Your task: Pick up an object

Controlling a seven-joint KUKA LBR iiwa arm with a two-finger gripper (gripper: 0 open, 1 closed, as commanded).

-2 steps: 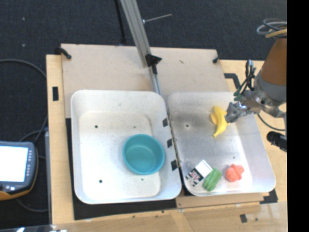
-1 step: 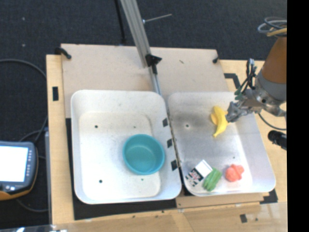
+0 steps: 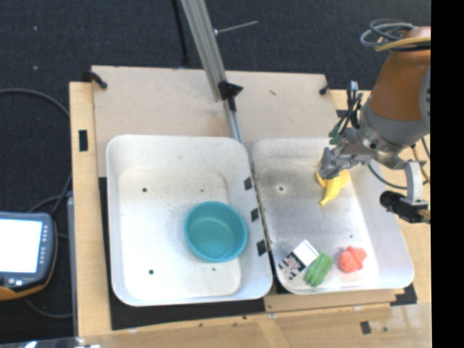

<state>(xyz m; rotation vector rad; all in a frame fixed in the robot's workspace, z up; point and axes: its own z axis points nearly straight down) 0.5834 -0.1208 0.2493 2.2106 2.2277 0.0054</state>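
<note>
Overhead, the gripper [image 3: 335, 165] hung in the right bin [image 3: 290, 165], at the far end of a yellow banana [image 3: 333, 189] and touching or overlapping it; whether it was open, closed or gripping could not be told. Near that bin's front edge lay a white card [image 3: 299, 256], a green object [image 3: 318, 268] beside it, and an orange-red object [image 3: 351, 259] further right. A teal bowl [image 3: 215, 230] sat in the left bin [image 3: 138, 165].

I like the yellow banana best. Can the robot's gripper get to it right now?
Probably yes. The gripper is right at the top end of the yellow banana in the right bin, with nothing lying over it.
</note>
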